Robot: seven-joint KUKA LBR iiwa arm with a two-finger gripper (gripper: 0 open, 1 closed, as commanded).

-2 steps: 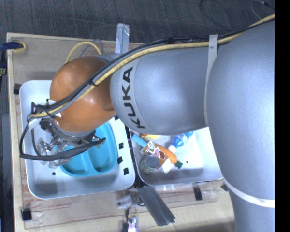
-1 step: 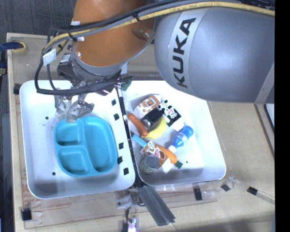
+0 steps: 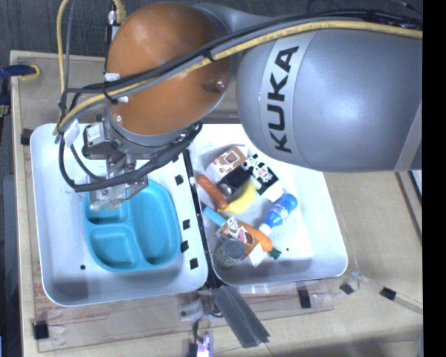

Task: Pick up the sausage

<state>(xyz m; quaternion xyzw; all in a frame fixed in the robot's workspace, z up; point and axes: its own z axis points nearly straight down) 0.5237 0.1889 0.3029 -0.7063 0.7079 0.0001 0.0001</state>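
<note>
Nearest, the blue tray (image 3: 134,233) lies in the left bin (image 3: 48,199); the gripper (image 3: 113,192) hangs over its far corner. The sausage (image 3: 210,190) lies in the right bin (image 3: 320,229), among clutter.

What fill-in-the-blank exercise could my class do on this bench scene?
1. The blue tray lies in the ____ bin of the two.
2. The gripper hangs over the ____ tray.
3. The orange sausage lies in the ____ bin.
4. The grey arm carries the word ____.

Missing words: left; blue; right; KUKA
</note>
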